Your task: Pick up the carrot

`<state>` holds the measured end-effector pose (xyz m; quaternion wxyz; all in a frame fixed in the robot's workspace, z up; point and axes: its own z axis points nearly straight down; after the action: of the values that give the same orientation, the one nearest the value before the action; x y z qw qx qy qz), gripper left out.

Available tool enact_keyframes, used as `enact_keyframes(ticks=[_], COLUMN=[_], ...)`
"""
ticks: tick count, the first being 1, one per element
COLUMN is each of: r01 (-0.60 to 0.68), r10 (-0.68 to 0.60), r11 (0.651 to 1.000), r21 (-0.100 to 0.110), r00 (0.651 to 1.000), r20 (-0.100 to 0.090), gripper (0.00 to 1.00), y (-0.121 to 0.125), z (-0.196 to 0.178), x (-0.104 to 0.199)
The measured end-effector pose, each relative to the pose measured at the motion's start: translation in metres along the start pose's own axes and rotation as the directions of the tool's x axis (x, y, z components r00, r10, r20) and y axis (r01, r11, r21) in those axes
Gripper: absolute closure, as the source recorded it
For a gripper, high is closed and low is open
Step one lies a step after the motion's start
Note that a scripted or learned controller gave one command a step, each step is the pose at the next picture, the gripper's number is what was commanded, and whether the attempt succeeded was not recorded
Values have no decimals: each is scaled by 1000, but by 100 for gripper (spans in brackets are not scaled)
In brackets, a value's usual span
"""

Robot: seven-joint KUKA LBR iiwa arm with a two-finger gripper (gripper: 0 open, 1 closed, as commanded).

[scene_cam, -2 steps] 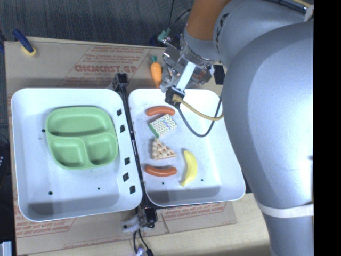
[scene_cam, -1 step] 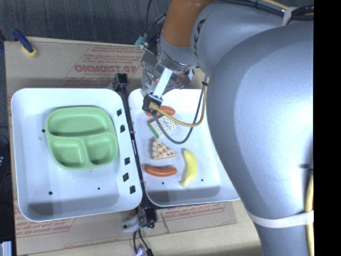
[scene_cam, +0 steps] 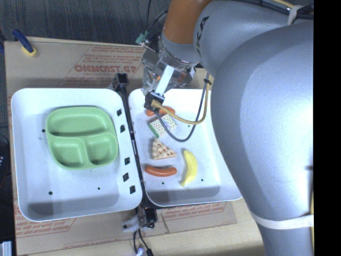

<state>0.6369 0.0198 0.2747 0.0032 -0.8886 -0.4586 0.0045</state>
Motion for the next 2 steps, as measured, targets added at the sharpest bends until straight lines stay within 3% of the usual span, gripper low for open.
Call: enact_keyframes(ticks=[1, 2], r01=[249, 696], r10=[-249, -696], r11=[969, 718], r21=[-4, -5], r00=[969, 718], r20=[0, 3], gripper=[100, 100], y=[-56, -57], z=[3, 10], x=[26, 14])
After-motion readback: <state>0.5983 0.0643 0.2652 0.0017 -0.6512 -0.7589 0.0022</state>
